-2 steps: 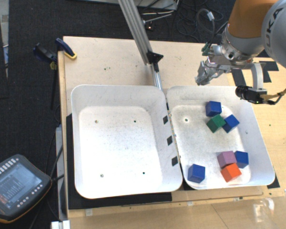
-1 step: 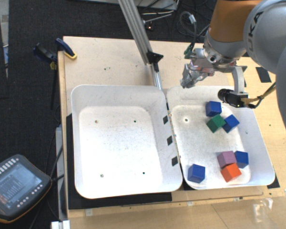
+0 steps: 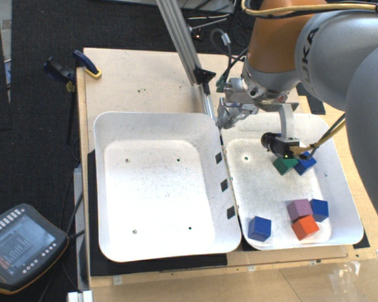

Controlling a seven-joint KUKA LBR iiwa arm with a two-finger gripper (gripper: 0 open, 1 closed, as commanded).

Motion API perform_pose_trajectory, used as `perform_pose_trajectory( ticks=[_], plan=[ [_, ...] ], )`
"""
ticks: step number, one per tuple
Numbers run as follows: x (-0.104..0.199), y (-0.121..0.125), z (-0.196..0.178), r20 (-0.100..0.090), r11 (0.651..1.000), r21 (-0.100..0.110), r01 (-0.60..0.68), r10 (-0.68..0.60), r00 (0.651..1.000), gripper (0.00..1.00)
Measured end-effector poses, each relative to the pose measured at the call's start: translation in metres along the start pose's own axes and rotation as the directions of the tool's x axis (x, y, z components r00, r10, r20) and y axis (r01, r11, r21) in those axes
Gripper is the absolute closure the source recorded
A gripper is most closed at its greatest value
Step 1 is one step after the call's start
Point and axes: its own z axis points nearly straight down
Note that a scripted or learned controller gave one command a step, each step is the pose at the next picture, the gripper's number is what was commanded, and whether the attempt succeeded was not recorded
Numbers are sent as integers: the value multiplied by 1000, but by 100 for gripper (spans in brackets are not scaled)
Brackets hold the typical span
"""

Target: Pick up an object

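Observation:
Several small blocks lie in the right bin [image 3: 258, 187]. A green block [image 3: 283, 165] touches a blue block [image 3: 306, 163] near the bin's far side. At the front a blue cube [image 3: 259, 228] sits alone, while a purple block [image 3: 297, 209], another blue block [image 3: 319, 209] and an orange block [image 3: 305, 226] cluster together. My gripper [image 3: 229, 116] hangs over the far left corner of the right bin, near the rim shared by the two bins. It is well apart from every block, and nothing shows in it.
The left bin [image 3: 102, 137] stands beside the right one. A black and yellow fitting [image 3: 277, 145] hangs from the arm just above the green block. A slanted metal rail [image 3: 179, 33] crosses the back. A clamp [image 3: 82, 65] sits far left, a teach pendant [image 3: 19, 250] front left.

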Motion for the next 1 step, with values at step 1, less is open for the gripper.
perform_pose_trajectory(
  ticks=[1],
  plan=[
    [55, -1, 16, 0, 1000, -1, 0, 0, 1000, 100]
  ],
)
